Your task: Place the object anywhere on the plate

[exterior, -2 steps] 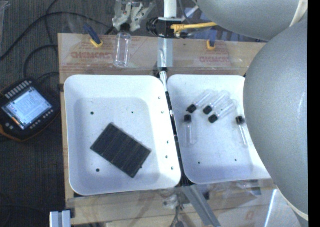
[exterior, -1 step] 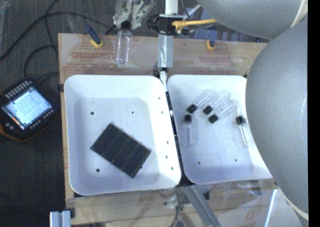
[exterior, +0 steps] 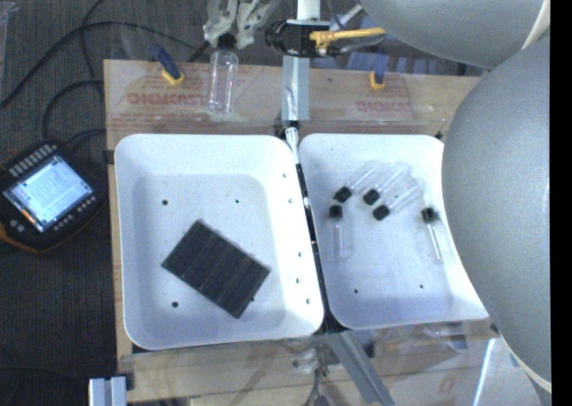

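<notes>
Handheld control pendant [exterior: 46,194] with a lit screen at left edge of frame, on dark floor, black cables [exterior: 85,33] running from it toward upper centre. Wooden bench top [exterior: 152,96] under both bins. Blue-and-yellow clamp [exterior: 166,64] at upper left of the board, yellow clamp [exterior: 379,82] at upper right. Metal frame legs [exterior: 353,368] at bottom centre, small metal bracket [exterior: 107,390] bottom left.

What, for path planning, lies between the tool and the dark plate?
Camera view: a clear vial below the tool, the left bin's far rim, then bare bin floor.
</notes>
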### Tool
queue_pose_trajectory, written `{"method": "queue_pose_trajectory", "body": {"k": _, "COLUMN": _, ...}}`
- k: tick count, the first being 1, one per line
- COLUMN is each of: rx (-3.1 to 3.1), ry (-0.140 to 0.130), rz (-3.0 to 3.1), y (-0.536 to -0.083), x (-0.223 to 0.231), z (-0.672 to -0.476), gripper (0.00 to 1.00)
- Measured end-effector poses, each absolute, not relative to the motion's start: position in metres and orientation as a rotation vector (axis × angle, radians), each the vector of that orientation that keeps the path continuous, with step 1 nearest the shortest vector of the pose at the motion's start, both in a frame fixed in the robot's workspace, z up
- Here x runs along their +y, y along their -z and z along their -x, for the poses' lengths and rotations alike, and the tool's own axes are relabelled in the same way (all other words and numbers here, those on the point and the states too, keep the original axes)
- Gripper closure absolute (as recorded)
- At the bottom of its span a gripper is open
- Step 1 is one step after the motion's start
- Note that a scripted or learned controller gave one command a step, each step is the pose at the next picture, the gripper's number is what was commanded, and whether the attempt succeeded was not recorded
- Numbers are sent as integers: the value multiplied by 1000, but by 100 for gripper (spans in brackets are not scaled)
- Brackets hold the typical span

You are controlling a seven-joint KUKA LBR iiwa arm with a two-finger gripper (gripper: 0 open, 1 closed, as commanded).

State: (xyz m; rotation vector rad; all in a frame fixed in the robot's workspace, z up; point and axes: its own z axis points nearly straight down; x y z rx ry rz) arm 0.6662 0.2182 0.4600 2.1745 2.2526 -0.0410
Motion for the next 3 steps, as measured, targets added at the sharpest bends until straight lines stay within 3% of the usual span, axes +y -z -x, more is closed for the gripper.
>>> {"method": "queue_pose_trajectory", "body": {"k": 3, "rx": 2252, "ry": 58, "rz": -2169, "y": -484, "x": 221, "z": -667, "gripper": 100}}
